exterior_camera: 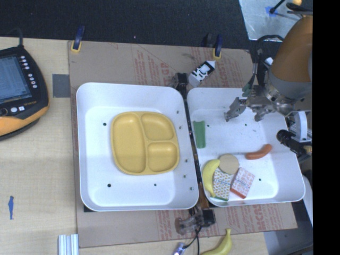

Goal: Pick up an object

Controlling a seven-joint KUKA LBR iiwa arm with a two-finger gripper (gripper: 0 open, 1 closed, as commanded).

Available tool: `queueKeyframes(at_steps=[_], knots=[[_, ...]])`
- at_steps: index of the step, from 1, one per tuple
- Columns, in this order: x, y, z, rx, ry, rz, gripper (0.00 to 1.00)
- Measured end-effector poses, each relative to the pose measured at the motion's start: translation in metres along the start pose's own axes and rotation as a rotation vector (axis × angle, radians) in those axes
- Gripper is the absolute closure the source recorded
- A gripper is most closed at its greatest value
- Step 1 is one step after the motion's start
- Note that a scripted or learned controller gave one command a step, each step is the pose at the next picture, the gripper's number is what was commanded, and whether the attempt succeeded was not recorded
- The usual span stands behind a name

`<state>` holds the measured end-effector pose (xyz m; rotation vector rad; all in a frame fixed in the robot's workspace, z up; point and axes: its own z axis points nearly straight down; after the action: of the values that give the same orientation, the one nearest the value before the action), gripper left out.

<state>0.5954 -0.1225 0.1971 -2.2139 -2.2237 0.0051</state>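
My gripper hangs over the back part of the right bin, its two fingers spread open with nothing between them. In that bin lie a green block by the left wall and an orange-red sausage toward the right. At the front sit a yellow banana, a round beige disc, a patterned packet and a small orange box. The sausage is just in front of the gripper, apart from it.
The left bin holds a yellow divided plate. A second banana lies on the bench in front of the bins. A black-and-white object sits behind them, and a control pendant rests at the far left.
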Motion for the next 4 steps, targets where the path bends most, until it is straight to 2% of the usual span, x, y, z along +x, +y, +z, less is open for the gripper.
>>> queueKeyframes(at_steps=[1, 2, 4], knots=[[0.015, -0.058, 0.076, 0.002, 0.0, -0.002, 0.0], [0.03, -0.105, 0.106, -0.001, 0.0, -0.002, 0.0], [0.022, -0.088, 0.106, -0.004, -0.002, -0.002, 0.0]])
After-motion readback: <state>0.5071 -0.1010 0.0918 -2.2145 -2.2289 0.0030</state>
